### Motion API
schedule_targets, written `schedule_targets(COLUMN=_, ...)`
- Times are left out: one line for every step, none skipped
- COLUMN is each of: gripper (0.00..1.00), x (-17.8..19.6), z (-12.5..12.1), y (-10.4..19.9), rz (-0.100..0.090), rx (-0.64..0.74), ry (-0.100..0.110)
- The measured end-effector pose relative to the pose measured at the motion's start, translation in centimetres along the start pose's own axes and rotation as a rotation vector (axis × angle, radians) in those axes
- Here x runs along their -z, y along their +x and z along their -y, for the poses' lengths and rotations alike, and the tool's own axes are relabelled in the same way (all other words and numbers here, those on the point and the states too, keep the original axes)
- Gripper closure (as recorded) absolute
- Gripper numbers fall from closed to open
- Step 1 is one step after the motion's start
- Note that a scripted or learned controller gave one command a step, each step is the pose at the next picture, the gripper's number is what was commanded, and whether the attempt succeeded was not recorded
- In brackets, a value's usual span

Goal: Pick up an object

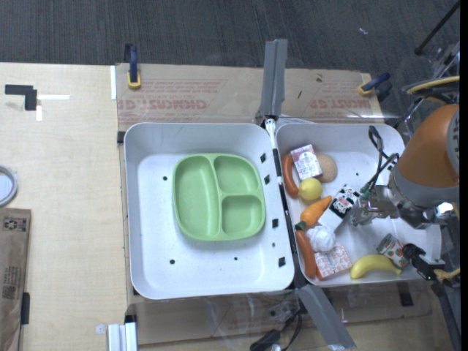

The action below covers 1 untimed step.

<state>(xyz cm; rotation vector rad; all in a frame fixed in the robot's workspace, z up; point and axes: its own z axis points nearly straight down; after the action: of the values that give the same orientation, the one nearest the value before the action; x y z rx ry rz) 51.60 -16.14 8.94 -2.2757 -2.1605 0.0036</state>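
We see the metal two-finger gripper (356, 212) low in the right shallow white bin (344, 131), beside a small black-and-white box (341, 202), grip we cannot tell, light green divided plastic tray (219, 196) in the left white bin (146, 218).

From my station I see the arm (431, 159) reaching in from the right edge, its orange band uppermost and the grey wrist below it angled leftward and down. The gripper (358, 212) sits low at the end of that wrist, pointing left; I cannot make out its finger state.
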Motion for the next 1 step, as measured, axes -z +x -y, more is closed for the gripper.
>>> schedule_targets(gripper=0.00, x=0.01, z=0.01, y=-0.05, rz=0.001, rx=-0.001, ry=0.000)
